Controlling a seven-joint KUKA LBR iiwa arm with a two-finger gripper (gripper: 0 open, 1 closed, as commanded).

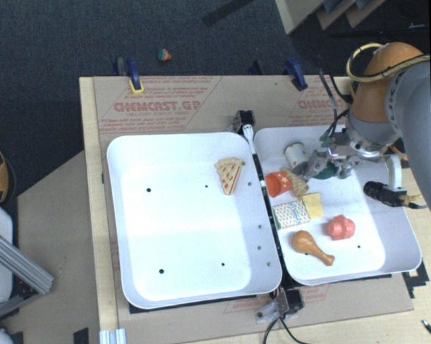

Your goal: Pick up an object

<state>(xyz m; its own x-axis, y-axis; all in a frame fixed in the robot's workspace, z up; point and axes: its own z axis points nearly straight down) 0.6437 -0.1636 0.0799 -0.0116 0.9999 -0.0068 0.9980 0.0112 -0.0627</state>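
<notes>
My gripper (pixel 320 165) is low over the back of the right bin (pixel 387 250), with the arm coming in from the right. A small teal thing (pixel 329 173) lies right under it. Just left of the gripper are a white cylinder (pixel 295 156) and a red toy (pixel 278 183) with a tan piece (pixel 298 184) beside it. Nearer the front lie a yellow block (pixel 313 205), a patterned block (pixel 291 214), a pink fruit (pixel 340 227) and a brown drumstick (pixel 312 246). Whether anything is gripped is hidden.
The left bin (pixel 132 206) holds a tan waffle wedge (pixel 229 174) near its back right corner. A black divider rail (pixel 262 201) runs between the bins. Blue clamps (pixel 134 72) hold the board at the back edge.
</notes>
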